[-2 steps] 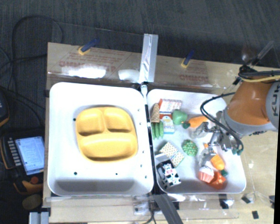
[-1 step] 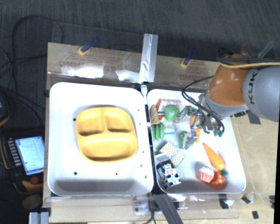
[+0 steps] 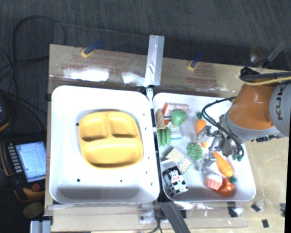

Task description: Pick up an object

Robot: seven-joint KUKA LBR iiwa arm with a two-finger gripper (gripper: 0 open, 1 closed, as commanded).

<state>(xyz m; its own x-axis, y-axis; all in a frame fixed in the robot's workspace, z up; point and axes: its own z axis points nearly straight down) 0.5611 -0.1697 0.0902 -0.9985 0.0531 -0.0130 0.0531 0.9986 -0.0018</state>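
A grey arm with an orange band reaches in from the right of the frame, its jaws [image 3: 214, 153] low inside the right bin [image 3: 246, 191]; whether they are wide or narrow cannot be told. Just beside them lie an orange carrot toy [image 3: 224, 166] and a green ball [image 3: 194, 150]. The left bin [image 3: 63, 182] holds a yellow divided tray [image 3: 111, 138].

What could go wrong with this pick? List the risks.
1. The right bin is crowded: the gripper hangs among an orange carrot, a green ball and a cupcake, so it may nudge a neighbour or close on two things.
2. The carrot lies at a slant, so it may slip out.
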